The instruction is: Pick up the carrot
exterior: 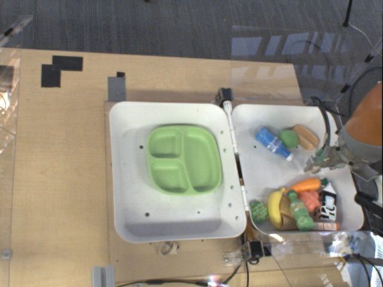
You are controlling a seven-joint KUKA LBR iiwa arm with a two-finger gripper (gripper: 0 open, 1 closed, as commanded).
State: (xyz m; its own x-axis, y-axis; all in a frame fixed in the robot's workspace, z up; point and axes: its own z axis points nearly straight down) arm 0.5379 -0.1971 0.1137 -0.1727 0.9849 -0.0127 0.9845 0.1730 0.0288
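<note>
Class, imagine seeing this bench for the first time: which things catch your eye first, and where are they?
The bright green divided plate sits alone in the left bin. In the right bin, colourful toy food crowds the near corner, with the orange carrot on top. The gripper hangs just above that carrot.

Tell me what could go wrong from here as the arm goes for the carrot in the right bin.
1. The carrot lies packed against the banana, a green bottle and a pink item, so the gripper could catch a neighbour instead.
2. The carrot sits near the right bin wall, beside a black-and-white carton, so a finger may land on the carton and spoil the grasp.
</note>
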